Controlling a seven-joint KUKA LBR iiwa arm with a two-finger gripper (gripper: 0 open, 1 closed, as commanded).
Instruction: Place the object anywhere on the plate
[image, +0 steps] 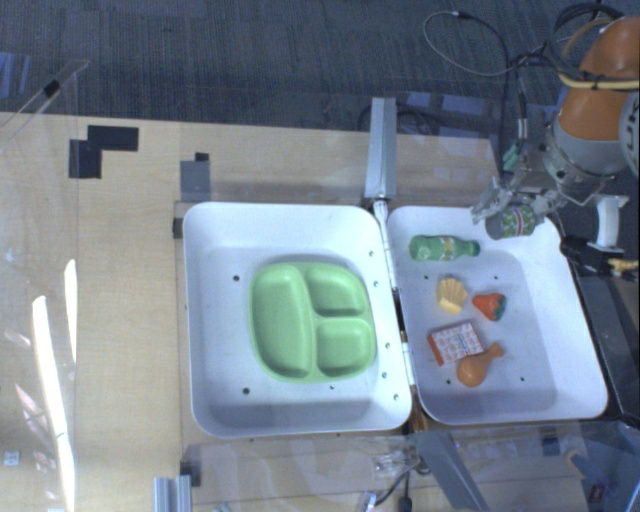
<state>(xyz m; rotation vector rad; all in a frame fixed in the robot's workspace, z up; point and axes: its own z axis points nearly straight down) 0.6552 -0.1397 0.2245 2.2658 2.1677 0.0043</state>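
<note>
So the gripper (512, 213) is up over the back right corner of the right bin (560, 390), and it's got a small green can (516, 221) pinched between its fingers, lifted off the bin floor. The green plate (312, 320) with three sections sits in the middle of the left bin (215, 400), well apart from the can. Lying in the right bin: a green bottle (444, 247), yellow fries (451, 294), a carrot (489, 305), a red box (455, 344) and a drumstick (478, 366).
</note>
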